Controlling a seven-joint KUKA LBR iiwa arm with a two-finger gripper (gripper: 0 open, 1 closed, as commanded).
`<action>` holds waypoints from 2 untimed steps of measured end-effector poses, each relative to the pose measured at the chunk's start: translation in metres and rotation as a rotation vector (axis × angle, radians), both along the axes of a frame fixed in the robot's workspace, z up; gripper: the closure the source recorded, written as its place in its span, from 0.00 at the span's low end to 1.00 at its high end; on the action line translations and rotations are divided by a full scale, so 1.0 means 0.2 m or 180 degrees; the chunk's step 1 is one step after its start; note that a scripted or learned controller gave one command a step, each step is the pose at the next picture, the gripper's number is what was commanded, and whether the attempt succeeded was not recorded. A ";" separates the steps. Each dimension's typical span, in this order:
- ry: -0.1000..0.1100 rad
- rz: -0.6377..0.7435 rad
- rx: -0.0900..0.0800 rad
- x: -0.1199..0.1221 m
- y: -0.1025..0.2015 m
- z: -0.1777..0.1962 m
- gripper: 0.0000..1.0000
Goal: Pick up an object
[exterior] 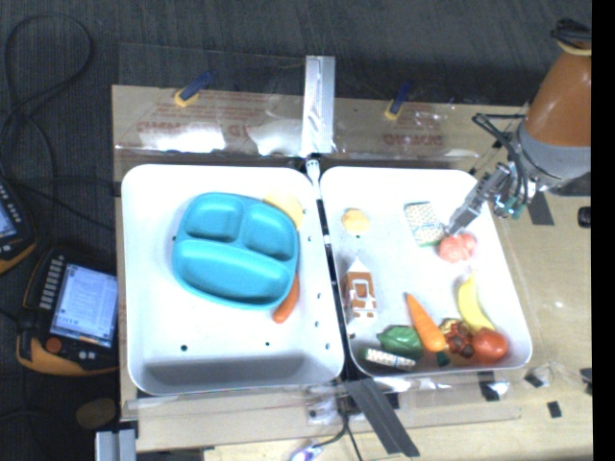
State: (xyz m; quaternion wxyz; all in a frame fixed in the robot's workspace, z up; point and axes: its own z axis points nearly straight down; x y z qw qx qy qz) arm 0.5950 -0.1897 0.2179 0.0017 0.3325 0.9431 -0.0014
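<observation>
My gripper (459, 223) reaches into the right bin (384, 188) from the upper right, its tip just above a pink lumpy fruit (458, 248) near the bin's right wall. Whether it touches the fruit I cannot tell. A small patterned packet (421, 223) lies just left of the tip. Also in this bin are a pale yellow round piece (356, 221), a white and orange bottle (358, 294), a banana (471, 303), a carrot (424, 322), a green pepper (399, 338), a red tomato (489, 346) and a dark berry cluster (457, 334).
The left bin (154, 353) holds a blue divided plate (235, 248), with a yellow item (286, 207) behind it and an orange carrot (286, 305) at its right edge. A ridge (329, 267) separates the bins. Handheld devices (77, 310) lie left of the bench.
</observation>
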 end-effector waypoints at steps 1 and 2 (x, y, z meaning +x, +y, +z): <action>-0.0075 0.0135 -0.0024 0.23 -0.08 -0.55 1.00; -0.0049 0.0137 -0.0016 0.22 -0.07 -0.57 0.00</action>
